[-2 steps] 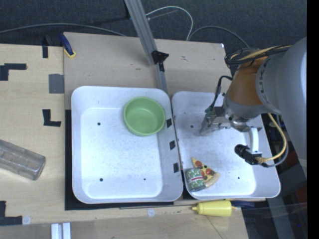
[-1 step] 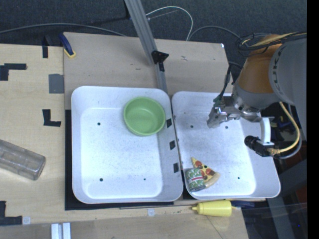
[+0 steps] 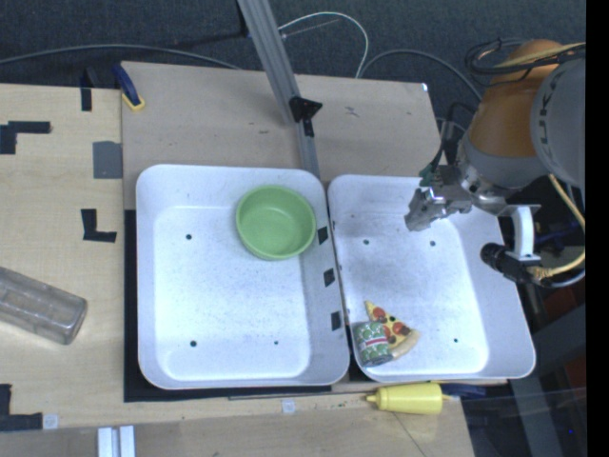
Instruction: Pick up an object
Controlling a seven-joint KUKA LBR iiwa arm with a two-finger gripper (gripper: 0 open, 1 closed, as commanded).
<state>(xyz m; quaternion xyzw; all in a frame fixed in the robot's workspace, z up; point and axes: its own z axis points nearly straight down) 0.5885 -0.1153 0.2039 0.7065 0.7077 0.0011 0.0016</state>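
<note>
- End effector (image 3: pixel 420 215) hovers over the right bin's (image 3: pixel 476 350) upper part; grip state cannot be told.
- Pizza-slice toy (image 3: pixel 383 333) lies near that bin's lower-left corner.
- Green bowl (image 3: pixel 276 222) sits in the left bin (image 3: pixel 171 350).

tool (image 3: pixel 420 219) hangs low, tilted left

Grey arm (image 3: pixel 561 112) with orange band, metallic hand (image 3: pixel 422 213), trailing cables.

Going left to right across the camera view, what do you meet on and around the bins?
Clear plastic tube → green bowl → pizza-slice toy → yellow bottle → gripper.
</note>
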